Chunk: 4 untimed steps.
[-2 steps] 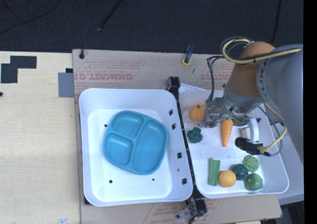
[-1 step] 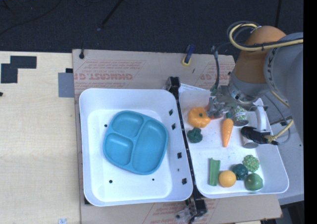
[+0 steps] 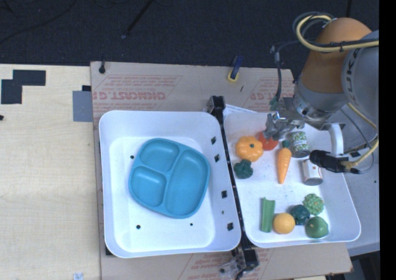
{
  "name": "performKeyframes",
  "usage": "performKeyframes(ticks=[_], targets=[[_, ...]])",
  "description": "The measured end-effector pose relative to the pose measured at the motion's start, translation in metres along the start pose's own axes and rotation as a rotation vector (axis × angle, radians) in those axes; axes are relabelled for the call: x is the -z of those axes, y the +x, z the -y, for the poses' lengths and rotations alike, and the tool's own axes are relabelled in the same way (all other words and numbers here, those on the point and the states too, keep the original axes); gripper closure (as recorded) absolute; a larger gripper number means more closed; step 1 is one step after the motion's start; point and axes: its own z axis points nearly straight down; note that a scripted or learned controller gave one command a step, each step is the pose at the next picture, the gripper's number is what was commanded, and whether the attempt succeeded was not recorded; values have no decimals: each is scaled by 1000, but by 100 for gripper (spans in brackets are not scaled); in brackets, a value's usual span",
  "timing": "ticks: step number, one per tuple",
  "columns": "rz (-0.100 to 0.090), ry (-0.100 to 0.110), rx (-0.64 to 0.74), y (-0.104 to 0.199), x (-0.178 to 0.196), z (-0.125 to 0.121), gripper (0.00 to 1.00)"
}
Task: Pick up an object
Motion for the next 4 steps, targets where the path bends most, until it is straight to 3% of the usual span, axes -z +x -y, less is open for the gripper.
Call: performKeyframes(ticks=[1, 2, 4], targets=[[0, -1, 1, -1, 35, -1, 100], [-1, 7, 2, 28, 27, 48, 100], [-1, 7, 1, 84, 25, 115, 100]])
